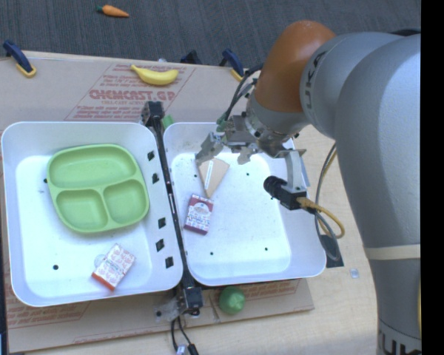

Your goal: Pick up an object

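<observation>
Arm (pixel 370 124) reaches in over the right bin (pixel 303 250), gripper (pixel 220 148) low near that bin's back edge, fingers spread, tips at the top of a tan cheese wedge (pixel 212 176) but not pinching it. Left bin (pixel 15 220) carries a green divided plate (pixel 98 187) toward its back and a red-white packet (pixel 113 265) near its front edge. A red carton (pixel 198 215) lies by the right bin's left edge, just in front of the wedge; on the bench, a banana (pixel 155 73) sits behind the bins, a green ball (pixel 232 299) at the front edge.
</observation>
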`<action>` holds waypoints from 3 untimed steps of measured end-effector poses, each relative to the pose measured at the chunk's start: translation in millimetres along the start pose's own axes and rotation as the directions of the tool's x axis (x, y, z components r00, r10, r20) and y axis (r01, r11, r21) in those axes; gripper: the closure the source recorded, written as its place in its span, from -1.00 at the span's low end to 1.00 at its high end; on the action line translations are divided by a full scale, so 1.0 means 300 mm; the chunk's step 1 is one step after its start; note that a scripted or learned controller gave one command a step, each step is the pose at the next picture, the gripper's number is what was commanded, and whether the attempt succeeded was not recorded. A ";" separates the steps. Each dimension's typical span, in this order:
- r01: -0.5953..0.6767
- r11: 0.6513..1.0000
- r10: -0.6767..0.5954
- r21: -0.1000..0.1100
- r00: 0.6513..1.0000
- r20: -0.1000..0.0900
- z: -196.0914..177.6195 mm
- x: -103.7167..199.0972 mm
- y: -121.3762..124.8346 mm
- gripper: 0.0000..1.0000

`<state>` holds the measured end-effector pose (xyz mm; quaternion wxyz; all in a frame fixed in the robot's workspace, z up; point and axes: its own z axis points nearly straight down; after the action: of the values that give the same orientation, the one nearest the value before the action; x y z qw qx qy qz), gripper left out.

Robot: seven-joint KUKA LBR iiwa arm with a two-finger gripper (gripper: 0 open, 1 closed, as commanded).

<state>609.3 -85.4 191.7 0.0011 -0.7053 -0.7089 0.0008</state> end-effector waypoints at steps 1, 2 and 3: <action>-0.001 1.000 0.001 0.001 1.000 0.000 0.010 -0.193 -0.082 -1.00; 0.001 1.000 -0.001 0.002 1.000 0.001 0.226 -0.321 -0.176 -1.00; 0.000 1.000 0.000 -0.002 1.000 -0.001 0.244 -0.387 0.004 -1.00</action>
<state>611.0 -201.3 118.5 0.0007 -0.7052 -0.7090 0.0001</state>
